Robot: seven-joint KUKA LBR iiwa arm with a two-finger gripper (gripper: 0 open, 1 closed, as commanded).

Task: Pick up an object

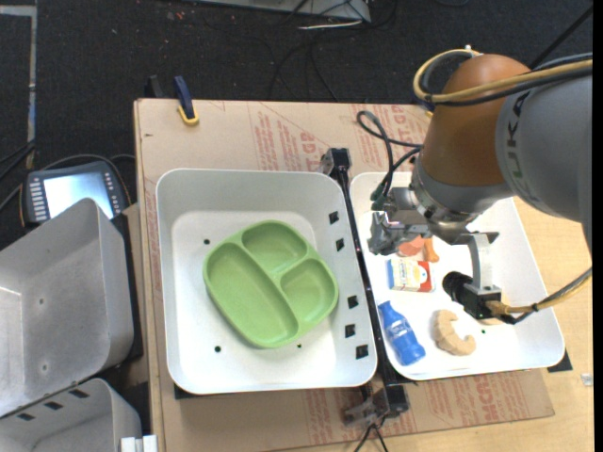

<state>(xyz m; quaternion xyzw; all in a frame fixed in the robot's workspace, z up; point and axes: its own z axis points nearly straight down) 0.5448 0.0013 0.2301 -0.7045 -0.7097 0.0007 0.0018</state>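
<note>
My gripper [407, 235] hangs low over the upper middle of the right bin [537, 347], under the arm's orange band. Directly beneath it lies a small orange object [420, 249], partly covered by the gripper. A white and orange carton [408, 274] lies just in front of that. Closer to the bin's front edge are a blue bottle [400, 332] on its side and a tan, bitten-looking pastry piece [454, 333]. I see nothing lifted off the bin floor.
The left bin [179, 205] holds a green divided plate [271, 282]. A black divider [356, 262] runs between the two bins. A black fitting with a cable [468, 292] hangs off the arm over the right bin. A grey box [57, 299] stands left of the bench.
</note>
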